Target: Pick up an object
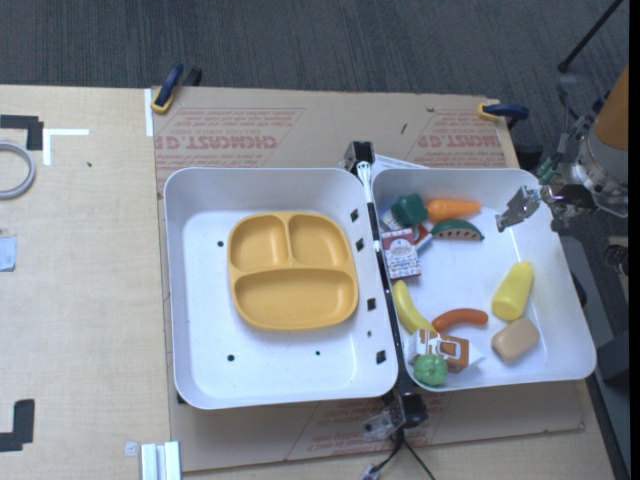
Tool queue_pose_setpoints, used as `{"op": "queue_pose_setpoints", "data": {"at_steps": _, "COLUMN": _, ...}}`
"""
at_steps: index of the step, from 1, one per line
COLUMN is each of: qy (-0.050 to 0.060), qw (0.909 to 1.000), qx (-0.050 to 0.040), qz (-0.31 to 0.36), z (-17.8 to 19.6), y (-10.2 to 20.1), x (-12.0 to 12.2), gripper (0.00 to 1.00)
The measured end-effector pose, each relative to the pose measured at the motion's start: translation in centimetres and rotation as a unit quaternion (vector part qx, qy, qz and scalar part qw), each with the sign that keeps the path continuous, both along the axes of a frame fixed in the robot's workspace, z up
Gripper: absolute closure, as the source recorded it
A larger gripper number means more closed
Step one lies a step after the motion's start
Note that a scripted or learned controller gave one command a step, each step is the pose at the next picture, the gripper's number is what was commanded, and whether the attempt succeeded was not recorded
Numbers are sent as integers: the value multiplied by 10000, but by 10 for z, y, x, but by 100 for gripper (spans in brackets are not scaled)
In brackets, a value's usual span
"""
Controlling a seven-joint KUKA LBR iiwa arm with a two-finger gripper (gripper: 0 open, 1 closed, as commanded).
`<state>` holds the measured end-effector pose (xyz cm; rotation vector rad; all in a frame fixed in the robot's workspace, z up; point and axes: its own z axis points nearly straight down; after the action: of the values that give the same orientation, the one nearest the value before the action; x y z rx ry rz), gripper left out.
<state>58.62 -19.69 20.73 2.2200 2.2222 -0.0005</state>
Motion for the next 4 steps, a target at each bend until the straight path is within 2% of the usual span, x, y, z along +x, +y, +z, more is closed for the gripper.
{"op": "queue_pose_setpoints", "data": {"at_steps": 1, "qy": -51, "qw": 9948, "qx": -33, "qz": 1019, "z": -96, "y": -2, "x": -45, "gripper": 0}}
{"op": "queue_pose_setpoints", "data": {"at_steps": 2, "qy": -74, "qw": 9949, "qx": -49, "qz": 1001, "z": -85, "y": -3, "x": -44, "gripper": 100}}
{"op": "queue_pose_setpoints", "data": {"at_steps": 3, "qy": -11, "qw": 9973, "qx": -4, "qz": 737, "z": 48, "y": 89, "x": -65, "gripper": 100}}
{"op": "queue_pose_setpoints", "data": {"at_steps": 4, "qy": -16, "qw": 9968, "qx": -10, "qz": -796, "z": 215, "y": 80, "x": -104, "gripper": 100}}
